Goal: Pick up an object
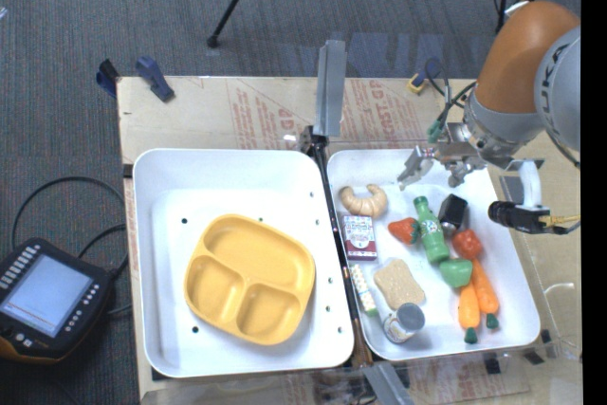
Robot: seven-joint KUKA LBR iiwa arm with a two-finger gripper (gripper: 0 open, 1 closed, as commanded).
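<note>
We count one yellow tray (248,278) in the left bin (156,204), about ten toy foods in the right bin (517,285); gripper (438,168) fingers spread, holding nothing.

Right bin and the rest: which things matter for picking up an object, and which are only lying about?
For the job:
end effector, above the right bin
croissant
green bottle
carrot
bread slice
small box

Lying about:
yellow tray in the left bin
pendant on the floor
blue clamp at the bench edge
</note>
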